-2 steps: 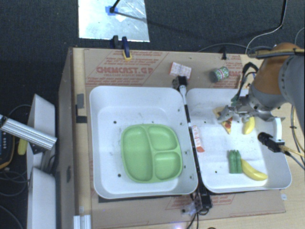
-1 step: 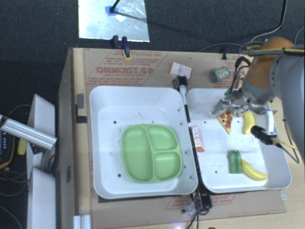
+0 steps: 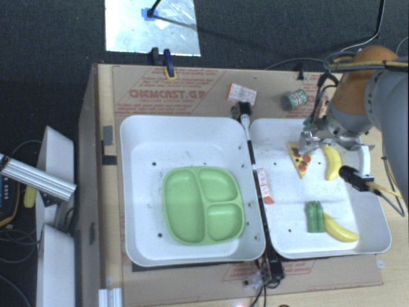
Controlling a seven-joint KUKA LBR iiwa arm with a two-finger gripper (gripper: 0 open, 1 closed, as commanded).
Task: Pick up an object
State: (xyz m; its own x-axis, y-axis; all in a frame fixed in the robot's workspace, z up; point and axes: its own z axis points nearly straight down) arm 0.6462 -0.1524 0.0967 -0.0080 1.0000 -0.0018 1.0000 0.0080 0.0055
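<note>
1. Nearest the camera, a yellow banana (image 3: 340, 229) is lying in the near right corner of the right bin (image 3: 281, 235), its left end touching a green ridged block (image 3: 313, 216) that is sitting just to its left.
2. Across the divider, the left bin (image 3: 137, 171) is holding a green divided plate (image 3: 204, 204), which is resting flat toward the near right part of that bin.
3. A small red and white packet (image 3: 264, 188) is lying along the seam between the two bins.
4. Farther back in the right bin, a toy pizza slice (image 3: 299, 160), yellow with red spots, is lying with its point aimed toward the near side.
5. A second banana (image 3: 331, 161) is resting just to the right of the pizza slice, curving from far to near.
6. The arm (image 3: 377, 94) is reaching in from the right, and its gripper (image 3: 308, 139) is hanging over the far part of the right bin, right at the far end of the pizza slice and just left of the second banana.
7. Whether the fingers are apart or together cannot be told from this angle, nor whether they are touching the slice.
8. On the counter (image 3: 192, 91) beyond the bins, a small grey-green roll (image 3: 295, 98) and a white tag (image 3: 242, 94) are lying apart from each other.
</note>
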